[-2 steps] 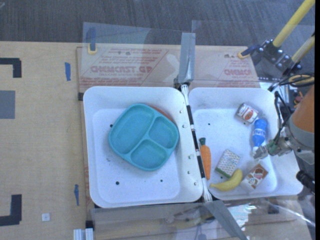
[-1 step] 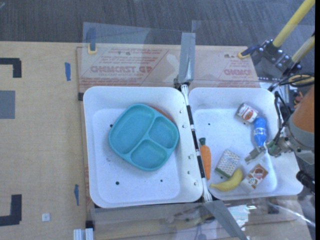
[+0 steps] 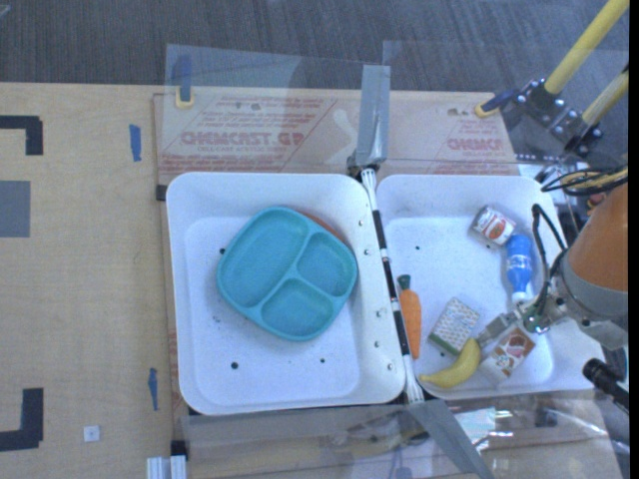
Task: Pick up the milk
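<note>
You've got two white bins side by side on the bench; use the right bin (image 3: 439, 203) as your landmark. The left bin (image 3: 200, 208) sits touching it along the shared middle rim, and it carries a teal divided plate (image 3: 288, 272) tilted over something orange that peeks out at the plate's upper right edge. The arm (image 3: 604, 257) reaches in over the right bin's right rim, grey with the orange band showing. Its gripper (image 3: 527, 319) hangs low over the bin's lower right part, right above the milk (image 3: 509, 352), a small carton with red and white print lying near the bin's lower right corner. You can't tell from this view whether anything is held. Inside the bin, a blue and white bottle (image 3: 518, 267) lies just above the gripper, with a small red and white can (image 3: 493, 226) near it toward the bin's upper right. A yellow banana (image 3: 454, 367) lies along the lower edge, just left of the milk. A speckled box (image 3: 454, 325) sits just above the banana. An orange carrot (image 3: 409, 312) lies along the bin's left wall.
</note>
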Controlling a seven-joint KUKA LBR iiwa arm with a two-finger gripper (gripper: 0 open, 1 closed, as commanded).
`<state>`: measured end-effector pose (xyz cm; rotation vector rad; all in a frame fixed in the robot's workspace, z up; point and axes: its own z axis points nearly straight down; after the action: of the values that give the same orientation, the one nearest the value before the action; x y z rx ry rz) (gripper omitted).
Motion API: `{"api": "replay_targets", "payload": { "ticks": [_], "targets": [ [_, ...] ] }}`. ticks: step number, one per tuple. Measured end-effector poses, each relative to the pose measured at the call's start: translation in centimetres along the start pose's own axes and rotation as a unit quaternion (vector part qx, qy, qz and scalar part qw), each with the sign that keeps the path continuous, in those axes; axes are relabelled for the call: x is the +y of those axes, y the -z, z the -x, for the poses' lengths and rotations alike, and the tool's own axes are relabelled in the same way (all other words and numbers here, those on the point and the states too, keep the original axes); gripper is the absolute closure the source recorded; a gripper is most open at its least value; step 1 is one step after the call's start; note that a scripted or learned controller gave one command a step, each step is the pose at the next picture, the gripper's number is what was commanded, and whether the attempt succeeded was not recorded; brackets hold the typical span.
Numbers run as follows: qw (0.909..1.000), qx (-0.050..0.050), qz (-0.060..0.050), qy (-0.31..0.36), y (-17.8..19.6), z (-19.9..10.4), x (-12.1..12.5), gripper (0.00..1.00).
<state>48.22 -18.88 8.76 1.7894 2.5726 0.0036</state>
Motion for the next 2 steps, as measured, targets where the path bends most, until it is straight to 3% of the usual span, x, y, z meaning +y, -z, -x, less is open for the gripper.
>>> {"api": "replay_targets", "payload": {
  "ticks": [1, 2],
  "targets": [
    [1.0000, -0.002, 0.003, -0.004, 1.1, 0.3, 0.0, 1.00],
    [0.9985, 0.002, -0.002, 0.054, 9.6, -5.6, 2.0, 1.00]
  ]
}}
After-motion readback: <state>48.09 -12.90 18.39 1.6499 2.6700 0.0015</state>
